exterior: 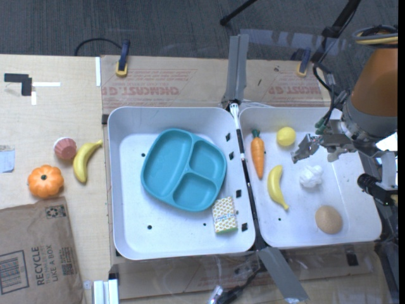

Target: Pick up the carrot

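We see the grey arm with its orange band reaching in over the right-hand shallow white bin [373,233], its two-finger gripper [306,149] hanging above the bin's upper middle. The dark fingers [302,152] point toward the divider between the bins; we cannot tell how far apart the jaws stand, and nothing shows between them.

The carrot [257,154], a slim orange root with a green top, lies lengthwise near the bin's inner wall, well out beyond the jaws on the side they face, apart from them. Between the carrot and the jaws, slightly up the bin, sits a small round yellow lemon [286,137], close to the fingertips but not touching. Just below the jaws lies a crumpled white lump [311,177]; beside it, toward the carrot, lies a curved yellow banana [276,187]. Farther below the jaws, near the bin's front edge, rests a tan egg-shaped object [328,220].

Far past the carrot, in the left-hand shallow white bin [120,189], we find a teal three-compartment plastic plate [183,168] and a small patterned yellow-green sponge block [224,215] just off its lower corner. Farthest from the jaws, on the bare wooden bench [38,125], sit a small orange pumpkin [45,181], a second yellow banana [83,161] and a pinkish round cupcake-like piece [64,148].
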